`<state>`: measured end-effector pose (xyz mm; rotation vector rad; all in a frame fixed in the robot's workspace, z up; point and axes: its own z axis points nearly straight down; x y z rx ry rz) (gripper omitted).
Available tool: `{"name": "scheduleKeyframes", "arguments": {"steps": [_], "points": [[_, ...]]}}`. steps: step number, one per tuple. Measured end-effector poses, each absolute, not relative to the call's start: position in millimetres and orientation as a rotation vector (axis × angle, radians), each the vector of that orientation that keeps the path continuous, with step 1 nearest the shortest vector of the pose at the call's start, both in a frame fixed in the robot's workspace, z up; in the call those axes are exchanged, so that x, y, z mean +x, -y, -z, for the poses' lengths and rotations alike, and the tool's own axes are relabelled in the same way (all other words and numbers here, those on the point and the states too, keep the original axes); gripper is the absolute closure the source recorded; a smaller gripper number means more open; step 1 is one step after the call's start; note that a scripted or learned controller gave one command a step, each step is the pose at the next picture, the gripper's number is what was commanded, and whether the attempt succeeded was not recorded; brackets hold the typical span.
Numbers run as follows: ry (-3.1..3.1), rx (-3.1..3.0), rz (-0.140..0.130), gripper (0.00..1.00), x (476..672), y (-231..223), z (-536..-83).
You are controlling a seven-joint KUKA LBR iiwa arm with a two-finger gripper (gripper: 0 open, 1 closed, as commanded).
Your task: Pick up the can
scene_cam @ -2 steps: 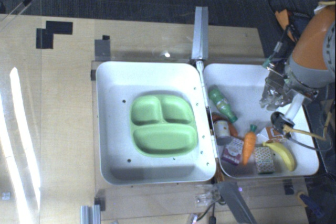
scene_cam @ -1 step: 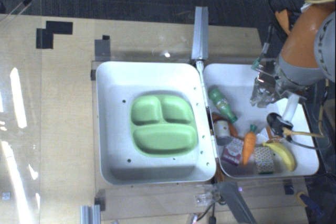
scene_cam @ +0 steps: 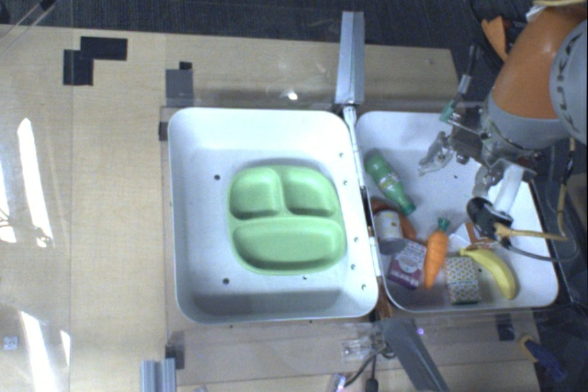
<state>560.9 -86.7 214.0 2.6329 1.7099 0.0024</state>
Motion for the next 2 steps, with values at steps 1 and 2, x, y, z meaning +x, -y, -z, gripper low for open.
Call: {"name": "scheduleKeyframes", "arguments": {"steps": [1, 2], "points": [[-1.615, 2.685, -0.014, 0.0, 539.0, 156, -122], [-1.751, 2.561, -0.054, 0.0, 503.4, 198, -110]]}}
